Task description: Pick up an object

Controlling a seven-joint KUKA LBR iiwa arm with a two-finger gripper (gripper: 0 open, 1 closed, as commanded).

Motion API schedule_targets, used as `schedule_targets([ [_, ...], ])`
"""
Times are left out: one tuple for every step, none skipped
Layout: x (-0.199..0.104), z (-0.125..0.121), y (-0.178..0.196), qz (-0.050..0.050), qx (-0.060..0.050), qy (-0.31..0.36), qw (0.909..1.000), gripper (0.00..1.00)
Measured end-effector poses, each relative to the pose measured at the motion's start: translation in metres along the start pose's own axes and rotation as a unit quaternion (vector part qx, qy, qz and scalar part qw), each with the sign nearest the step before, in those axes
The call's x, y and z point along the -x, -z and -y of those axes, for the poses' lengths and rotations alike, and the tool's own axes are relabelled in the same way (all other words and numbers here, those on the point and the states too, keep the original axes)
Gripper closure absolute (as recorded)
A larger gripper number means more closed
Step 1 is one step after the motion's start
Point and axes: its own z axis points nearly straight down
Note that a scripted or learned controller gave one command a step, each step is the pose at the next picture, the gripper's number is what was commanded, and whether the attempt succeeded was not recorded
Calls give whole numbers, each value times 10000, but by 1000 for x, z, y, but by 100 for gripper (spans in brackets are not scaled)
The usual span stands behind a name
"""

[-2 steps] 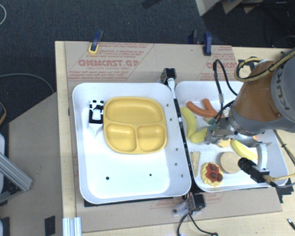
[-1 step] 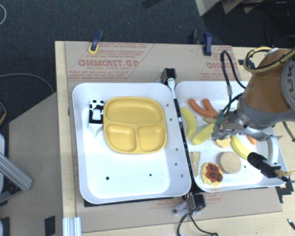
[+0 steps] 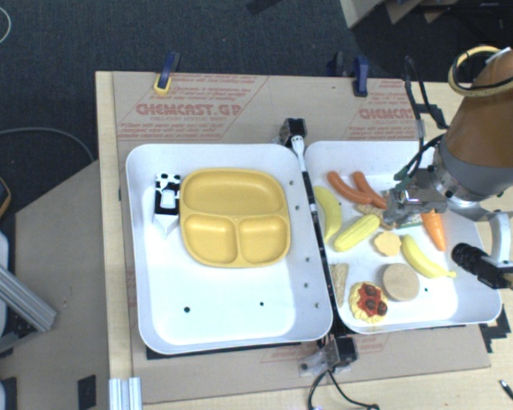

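Observation:
The right bin [image 3: 470, 310] holds several toy foods. Two orange-red sausages [image 3: 352, 187] lie at its back, with a pale yellow pepper-like piece [image 3: 328, 211] and a corn cob [image 3: 356, 231] in front of them. An orange carrot [image 3: 434, 229], a yellow banana [image 3: 424, 258], a small cheese chunk [image 3: 387, 244], a round beige biscuit [image 3: 401, 282] and a small pizza [image 3: 368, 301] fill the rest. My gripper [image 3: 399, 208] hangs low over the bin, between the sausages' right end, the corn's right tip and the carrot. Nothing shows in its grasp.
The left bin [image 3: 231, 306] bears a yellow divided plate [image 3: 234, 215] and a small black-and-white object [image 3: 167, 196] at its left wall. A black ridge [image 3: 312, 220] separates the bins. The grey and orange arm [image 3: 487, 135] covers the right bin's far right corner.

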Motion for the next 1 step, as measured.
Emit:
schedule_targets([
  [0,-1,11,-4,-22,-4,10000,100],
])
